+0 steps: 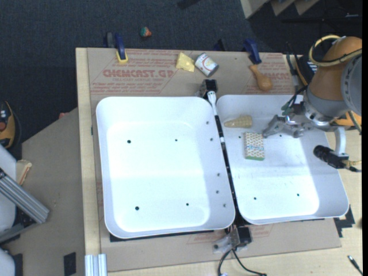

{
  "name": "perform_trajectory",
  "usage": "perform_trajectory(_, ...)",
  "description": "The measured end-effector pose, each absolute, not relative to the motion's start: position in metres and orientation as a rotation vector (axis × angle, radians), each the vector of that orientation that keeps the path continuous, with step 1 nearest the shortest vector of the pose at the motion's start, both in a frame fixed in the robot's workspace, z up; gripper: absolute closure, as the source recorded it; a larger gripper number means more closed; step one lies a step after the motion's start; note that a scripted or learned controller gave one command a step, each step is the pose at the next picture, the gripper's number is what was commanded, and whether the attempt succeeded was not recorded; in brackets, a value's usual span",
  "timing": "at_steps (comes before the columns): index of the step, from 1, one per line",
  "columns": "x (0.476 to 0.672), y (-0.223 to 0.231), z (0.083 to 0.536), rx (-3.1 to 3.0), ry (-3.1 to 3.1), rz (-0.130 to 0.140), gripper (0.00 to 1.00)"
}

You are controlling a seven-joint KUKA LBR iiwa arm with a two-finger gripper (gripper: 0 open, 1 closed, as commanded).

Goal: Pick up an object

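Observation:
Two objects lie in the right bin (322,206). One is a flat rectangular block with a green and white dotted pattern (253,145), near the bin's left side. The other is a small tan lump (238,121), just behind the block. My gripper (283,131) hangs over the back of the right bin, to the right of both objects and apart from them. Its fingers are spread and nothing sits between them. The orange-banded arm (330,76) reaches in from the right.
The left bin (109,154) stands beside the right one. On the board behind the bins lie a yellow wedge (185,62), a small white can (206,65) and a tan wooden piece (261,78). Blue clamps (121,46) hold the board's back edge.

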State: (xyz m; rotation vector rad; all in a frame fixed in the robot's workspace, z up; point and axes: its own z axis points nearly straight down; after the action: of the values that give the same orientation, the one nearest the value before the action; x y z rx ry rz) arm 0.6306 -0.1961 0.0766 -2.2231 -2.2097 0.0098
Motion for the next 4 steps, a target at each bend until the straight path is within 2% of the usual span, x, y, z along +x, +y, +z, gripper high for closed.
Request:
perform_trajectory(1,0.579,-0.158,0.085,-2.217,-2.215,0.003,0.0)
perform_trajectory(2,0.582,-0.16,0.096,-2.224,-2.22,-0.001,1.0)
perform_trajectory(3,0.622,0.023,0.191,-2.205,-2.245,-0.022,1.0)
perform_trajectory(4,0.62,0.063,0.355,-2.222,-2.238,-0.028,1.0)
